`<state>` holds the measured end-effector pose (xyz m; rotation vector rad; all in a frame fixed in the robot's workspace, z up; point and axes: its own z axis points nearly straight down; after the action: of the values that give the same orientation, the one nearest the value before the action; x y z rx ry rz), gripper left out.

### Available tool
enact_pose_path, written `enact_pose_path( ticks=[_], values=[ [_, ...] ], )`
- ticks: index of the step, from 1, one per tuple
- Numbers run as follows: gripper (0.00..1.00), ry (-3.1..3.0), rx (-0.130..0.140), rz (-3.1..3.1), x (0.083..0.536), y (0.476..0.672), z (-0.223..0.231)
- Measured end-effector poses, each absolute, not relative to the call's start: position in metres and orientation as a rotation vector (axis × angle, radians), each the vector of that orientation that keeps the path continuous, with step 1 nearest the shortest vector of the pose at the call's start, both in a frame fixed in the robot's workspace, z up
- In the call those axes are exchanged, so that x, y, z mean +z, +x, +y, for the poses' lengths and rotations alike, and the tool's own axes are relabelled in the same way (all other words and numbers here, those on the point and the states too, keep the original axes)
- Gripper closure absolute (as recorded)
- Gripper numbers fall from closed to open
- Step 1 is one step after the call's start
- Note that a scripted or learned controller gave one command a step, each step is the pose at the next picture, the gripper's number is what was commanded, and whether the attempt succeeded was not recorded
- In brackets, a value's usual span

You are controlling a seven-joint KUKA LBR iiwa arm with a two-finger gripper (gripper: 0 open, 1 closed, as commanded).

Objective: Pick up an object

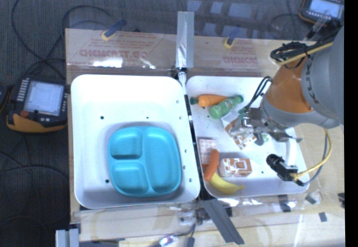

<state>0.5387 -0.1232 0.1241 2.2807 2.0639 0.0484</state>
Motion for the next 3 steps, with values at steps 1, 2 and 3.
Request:
enact_pose_path(
  ticks=[1, 2, 3],
  values=[
    [1.00, 2.390, -0.006, 2.042, 0.211, 0.542, -0.031],
    [0.00, 2.390, -0.008, 2.041, 0.210, 0.542, -0.031],
    [0.00, 2.467, -0.010, 1.945, 0.201, 0.545, -0.105]
  ],
)
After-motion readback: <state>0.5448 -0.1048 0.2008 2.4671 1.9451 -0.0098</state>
